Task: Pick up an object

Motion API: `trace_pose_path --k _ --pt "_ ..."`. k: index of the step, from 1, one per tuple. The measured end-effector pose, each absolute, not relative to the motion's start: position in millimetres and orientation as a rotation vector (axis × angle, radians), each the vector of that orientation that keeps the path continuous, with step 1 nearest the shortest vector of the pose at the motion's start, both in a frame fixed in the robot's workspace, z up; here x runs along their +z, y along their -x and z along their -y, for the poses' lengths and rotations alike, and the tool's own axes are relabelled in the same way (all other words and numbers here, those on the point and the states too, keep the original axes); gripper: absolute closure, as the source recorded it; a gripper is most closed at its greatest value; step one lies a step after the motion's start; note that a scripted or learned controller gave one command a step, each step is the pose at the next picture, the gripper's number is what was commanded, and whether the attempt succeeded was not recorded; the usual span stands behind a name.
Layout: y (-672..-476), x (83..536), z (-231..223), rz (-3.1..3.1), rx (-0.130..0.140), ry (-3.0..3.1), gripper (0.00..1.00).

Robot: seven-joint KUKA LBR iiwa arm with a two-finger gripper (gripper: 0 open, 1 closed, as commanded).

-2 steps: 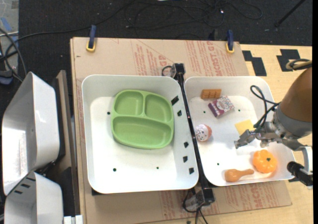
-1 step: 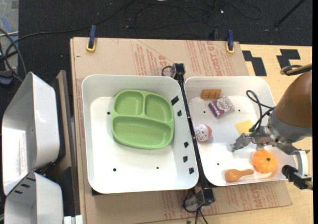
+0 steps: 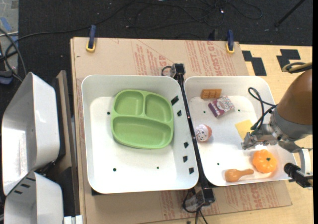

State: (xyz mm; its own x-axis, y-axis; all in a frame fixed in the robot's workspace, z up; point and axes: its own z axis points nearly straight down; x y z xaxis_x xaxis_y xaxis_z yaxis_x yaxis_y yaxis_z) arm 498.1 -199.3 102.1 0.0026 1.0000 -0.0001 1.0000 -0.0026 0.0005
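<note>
My pincer (image 3: 254, 141) hangs low over the right bin (image 3: 226, 181), near its right edge; its tips are a dark blur and I cannot tell how they stand. Six things lie in this bin: a flat yellow wedge (image 3: 243, 127) beside my pincer, a round orange pumpkin (image 3: 264, 162) and a tan, gourd-shaped piece (image 3: 237, 174) at the front edge, a purple packet (image 3: 220, 106), a small orange block (image 3: 210, 94) at the back, and a pale ball (image 3: 202, 132). One glossy green three-part plate (image 3: 143, 119) sits in the left bin (image 3: 99, 168).
</note>
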Motion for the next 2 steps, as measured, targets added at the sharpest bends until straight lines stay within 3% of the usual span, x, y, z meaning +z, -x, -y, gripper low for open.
trace_pose_path --k 2 --pt "-489.1 224.2 203.7 -2.219 0.004 -2.213 1.00"
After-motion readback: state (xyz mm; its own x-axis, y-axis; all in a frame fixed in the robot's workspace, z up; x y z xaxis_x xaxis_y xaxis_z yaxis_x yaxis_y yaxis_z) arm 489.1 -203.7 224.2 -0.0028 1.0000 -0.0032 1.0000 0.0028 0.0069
